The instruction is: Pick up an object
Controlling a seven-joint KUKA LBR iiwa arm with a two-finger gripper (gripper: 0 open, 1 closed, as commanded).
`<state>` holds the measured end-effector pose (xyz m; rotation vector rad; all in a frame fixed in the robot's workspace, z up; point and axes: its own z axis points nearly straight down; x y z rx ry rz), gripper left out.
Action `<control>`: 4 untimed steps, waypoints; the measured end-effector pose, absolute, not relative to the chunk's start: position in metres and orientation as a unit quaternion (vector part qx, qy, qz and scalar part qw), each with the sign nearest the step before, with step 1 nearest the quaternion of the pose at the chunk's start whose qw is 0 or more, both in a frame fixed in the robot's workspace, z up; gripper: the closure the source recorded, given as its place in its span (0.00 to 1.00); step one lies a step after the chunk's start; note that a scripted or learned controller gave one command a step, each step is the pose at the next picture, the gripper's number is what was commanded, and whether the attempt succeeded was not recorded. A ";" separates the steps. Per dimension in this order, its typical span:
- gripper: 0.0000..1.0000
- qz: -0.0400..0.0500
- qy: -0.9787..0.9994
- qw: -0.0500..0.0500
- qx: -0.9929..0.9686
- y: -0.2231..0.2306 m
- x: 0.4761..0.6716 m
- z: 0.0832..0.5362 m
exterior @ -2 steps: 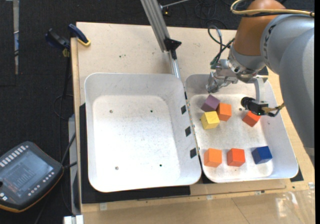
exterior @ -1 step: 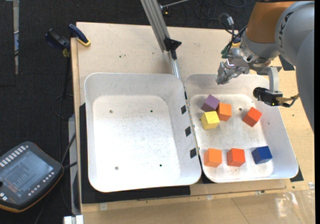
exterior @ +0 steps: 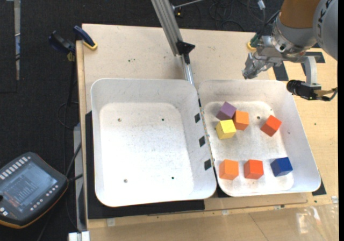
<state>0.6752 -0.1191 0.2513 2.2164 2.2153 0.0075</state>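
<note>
1. Camera view looked down at a slant on the bench (exterior: 134, 51) with two white bins side by side.
2. Left bin (exterior: 102, 143) showed only a bare speckled floor.
3. Right bin (exterior: 301, 148) held seven cubes.
4. Upper cluster: purple cube (exterior: 226, 110), touching the small orange cube (exterior: 241, 120) on its right and the yellow cube (exterior: 226, 128) just below it.
5. Red-orange cube (exterior: 271, 125) sat alone, right of that cluster, tilted on a corner-ish angle.
6. Front row, left to right: orange cube (exterior: 229, 169), red cube (exterior: 253, 169), blue cube (exterior: 281, 166). Orange and red were near each other, blue just beside red, close to the bin's right wall.
7. Arm (exterior: 309, 3) came in from the upper right, orange band above the grey wrist.
8. Gripper (exterior: 252, 68) hung over the bare bench just beyond the right bin's far rim, well apart from every cube.
9. Claw state: cannot tell; the tip was too small and blurred to read.
10. Nothing sat between the tips that I could see; all cubes lay on the bin floor.
11. Slanted metal pole (exterior: 164, 11) ran down to the gap between the bins.
12. Teach pendant (exterior: 27, 189) lay off the bench at lower left; blue-yellow clamp (exterior: 80, 38) gripped the bench's far-left corner.
</note>
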 end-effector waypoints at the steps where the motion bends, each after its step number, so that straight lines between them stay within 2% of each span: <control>1: 1.00 0.001 0.708 0.001 0.706 -0.119 0.676 0.257; 2: 1.00 0.000 0.710 -0.001 0.704 -0.068 0.677 0.246; 3: 1.00 0.000 0.710 -0.001 0.704 -0.006 0.669 0.237; 4: 1.00 0.001 0.710 0.000 0.704 0.044 0.669 0.243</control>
